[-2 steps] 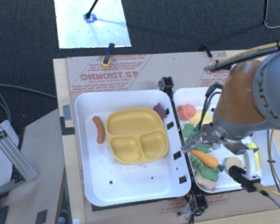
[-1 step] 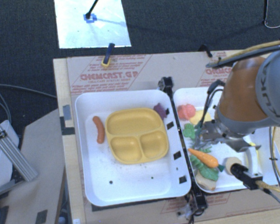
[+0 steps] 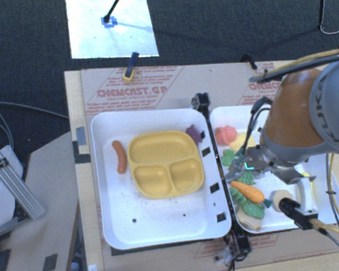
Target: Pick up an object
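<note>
My pincer (image 3: 243,168) hovers low in the right white bin (image 3: 327,215); I cannot tell its opening. The orange plastic carrot (image 3: 249,191) lies just below it, long axis slanting down-right.

Both bins, the left bin (image 3: 112,225) and the right bin (image 3: 323,210), look like smooth white plastic with a faint sheen. The yellow divided tray (image 3: 163,162) is matt plastic, evenly coloured. The toy sausage (image 3: 120,156) and toy carrot (image 3: 249,191) appear to be smooth, slightly glossy plastic. Under the bins lies a sheet of brown paper (image 3: 153,87) printed with red lettering, flat and matt. The floor is dark carpet (image 3: 20,50), rough and fibrous. The arm (image 3: 309,114) has a satin orange band and smooth grey painted casing. The rail (image 3: 11,181) at left is brushed metal.
</note>
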{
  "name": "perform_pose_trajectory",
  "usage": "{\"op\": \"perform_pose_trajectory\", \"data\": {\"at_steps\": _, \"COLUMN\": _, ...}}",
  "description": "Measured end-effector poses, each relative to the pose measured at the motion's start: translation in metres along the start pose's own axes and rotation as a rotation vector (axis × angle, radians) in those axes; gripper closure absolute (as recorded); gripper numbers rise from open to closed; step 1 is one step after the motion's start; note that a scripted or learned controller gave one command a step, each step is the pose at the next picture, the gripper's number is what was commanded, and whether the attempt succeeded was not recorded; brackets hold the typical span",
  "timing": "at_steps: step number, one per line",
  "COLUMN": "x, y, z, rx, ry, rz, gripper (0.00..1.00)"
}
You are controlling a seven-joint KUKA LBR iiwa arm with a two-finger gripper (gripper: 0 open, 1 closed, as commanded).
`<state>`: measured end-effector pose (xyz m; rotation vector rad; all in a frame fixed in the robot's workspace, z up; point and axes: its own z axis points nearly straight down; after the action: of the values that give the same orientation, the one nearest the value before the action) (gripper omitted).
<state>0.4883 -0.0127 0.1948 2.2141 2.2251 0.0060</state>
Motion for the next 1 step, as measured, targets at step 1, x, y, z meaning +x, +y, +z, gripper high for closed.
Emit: {"op": "perform_pose_trajectory", "data": {"at_steps": 1, "x": -0.0055, "y": -0.0018, "z": 0.0110, "rx": 0.005, "ry": -0.001, "rz": 0.004, "gripper": 0.00}}
